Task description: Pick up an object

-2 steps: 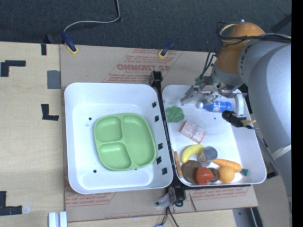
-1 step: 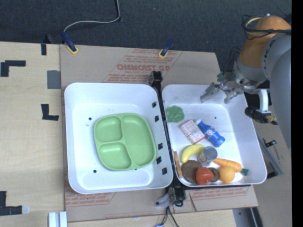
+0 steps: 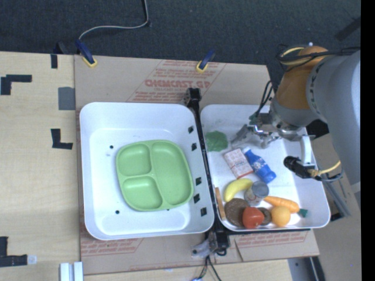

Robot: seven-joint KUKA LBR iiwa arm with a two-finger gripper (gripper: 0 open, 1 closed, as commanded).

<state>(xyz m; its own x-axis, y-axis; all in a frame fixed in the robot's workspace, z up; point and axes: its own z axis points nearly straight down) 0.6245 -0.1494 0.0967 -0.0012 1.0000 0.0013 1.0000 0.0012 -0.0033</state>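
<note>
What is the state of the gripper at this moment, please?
Gripper: above the far part of the right bin, near the green object; open or closed cannot be told, and nothing is seen held.

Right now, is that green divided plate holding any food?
Empty. All three compartments of the green plate show bare green; the toy food lies in the right bin.
</note>
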